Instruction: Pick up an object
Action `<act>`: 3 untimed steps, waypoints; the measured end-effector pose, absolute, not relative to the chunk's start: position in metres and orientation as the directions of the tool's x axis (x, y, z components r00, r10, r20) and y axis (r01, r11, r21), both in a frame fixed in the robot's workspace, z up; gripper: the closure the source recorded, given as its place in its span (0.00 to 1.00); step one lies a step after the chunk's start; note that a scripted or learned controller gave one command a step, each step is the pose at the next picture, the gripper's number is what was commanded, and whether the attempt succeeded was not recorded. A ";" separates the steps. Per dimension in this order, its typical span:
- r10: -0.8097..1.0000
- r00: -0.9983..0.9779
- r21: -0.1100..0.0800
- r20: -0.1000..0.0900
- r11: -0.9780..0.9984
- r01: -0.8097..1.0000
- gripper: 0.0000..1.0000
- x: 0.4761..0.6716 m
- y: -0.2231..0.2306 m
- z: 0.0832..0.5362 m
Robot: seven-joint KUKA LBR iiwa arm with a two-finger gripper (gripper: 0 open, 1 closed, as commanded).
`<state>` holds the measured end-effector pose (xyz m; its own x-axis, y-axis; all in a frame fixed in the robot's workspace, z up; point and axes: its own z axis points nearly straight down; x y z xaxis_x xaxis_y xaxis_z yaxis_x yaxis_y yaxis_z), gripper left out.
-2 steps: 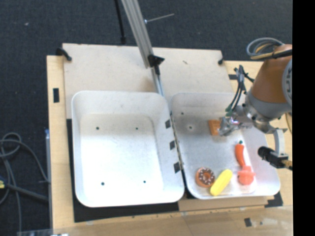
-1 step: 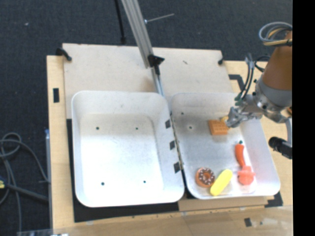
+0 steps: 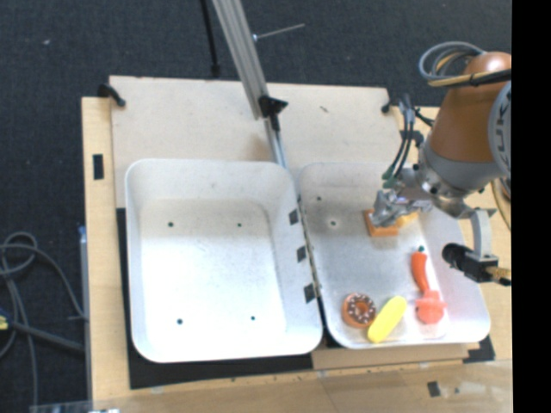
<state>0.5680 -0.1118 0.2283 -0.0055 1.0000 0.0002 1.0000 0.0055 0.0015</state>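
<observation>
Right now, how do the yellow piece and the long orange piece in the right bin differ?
The yellow piece is short, plump and lies slanted; the orange piece is longer, thinner and runs nearly up the bin. The yellow piece touches the donut; the orange one doesn't. Both lie near the right bin's front edge.

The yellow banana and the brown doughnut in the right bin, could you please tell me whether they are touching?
Touching. The camera view shows the yellow banana lying against the brown doughnut, with no white bin floor between them.

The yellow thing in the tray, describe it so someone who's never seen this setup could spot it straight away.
Look at the right-hand white bin, then along its near edge. Three things lie in a row there: a round brown doughnut-like piece, the yellow banana-shaped piece and an orange tool. Yours is the middle one, the only yellow one, lying tilted.
</observation>
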 end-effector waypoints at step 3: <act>1.000 -0.009 0.000 0.003 0.009 1.000 1.00 0.542 0.043 0.259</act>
